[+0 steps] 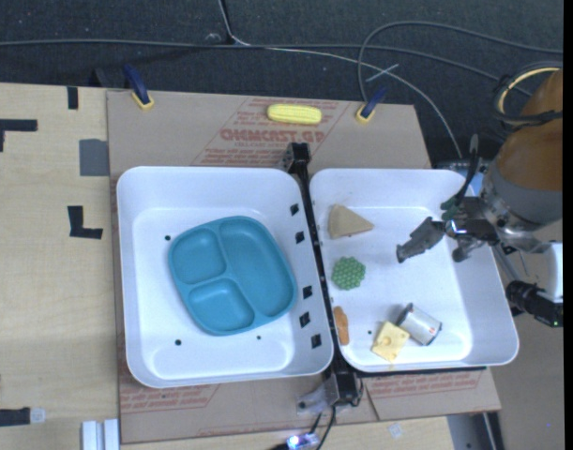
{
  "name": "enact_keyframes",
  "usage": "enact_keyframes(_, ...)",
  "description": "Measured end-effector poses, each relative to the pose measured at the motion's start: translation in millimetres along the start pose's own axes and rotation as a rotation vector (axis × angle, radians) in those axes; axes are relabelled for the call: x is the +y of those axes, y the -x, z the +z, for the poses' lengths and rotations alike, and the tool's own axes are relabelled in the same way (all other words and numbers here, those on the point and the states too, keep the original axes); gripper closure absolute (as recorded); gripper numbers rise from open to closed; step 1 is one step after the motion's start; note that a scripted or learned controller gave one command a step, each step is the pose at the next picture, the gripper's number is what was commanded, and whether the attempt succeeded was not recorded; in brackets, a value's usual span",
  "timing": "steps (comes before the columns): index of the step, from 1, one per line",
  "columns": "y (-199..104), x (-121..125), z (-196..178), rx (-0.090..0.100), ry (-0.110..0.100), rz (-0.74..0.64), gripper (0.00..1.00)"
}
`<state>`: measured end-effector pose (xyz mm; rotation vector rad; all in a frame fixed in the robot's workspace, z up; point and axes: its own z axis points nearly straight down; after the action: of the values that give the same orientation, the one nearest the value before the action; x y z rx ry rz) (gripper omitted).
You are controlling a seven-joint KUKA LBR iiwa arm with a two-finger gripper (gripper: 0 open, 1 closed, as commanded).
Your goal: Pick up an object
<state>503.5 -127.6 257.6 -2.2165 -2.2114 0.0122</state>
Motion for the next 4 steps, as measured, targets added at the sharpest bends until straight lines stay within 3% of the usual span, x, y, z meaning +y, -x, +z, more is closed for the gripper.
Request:
enact_keyframes(1, -0.3, 2.1, -5.8, -0.002, 0.012, -0.004, 0.00)
enact_keyframes(3, -9.4, -8.1, 97.9, -0.001, 0.006, -0.003, 0.00)
enact_keyframes(4, -11.8, 1.1, 152.9, -0.001, 0.005, -0.003, 0.00)
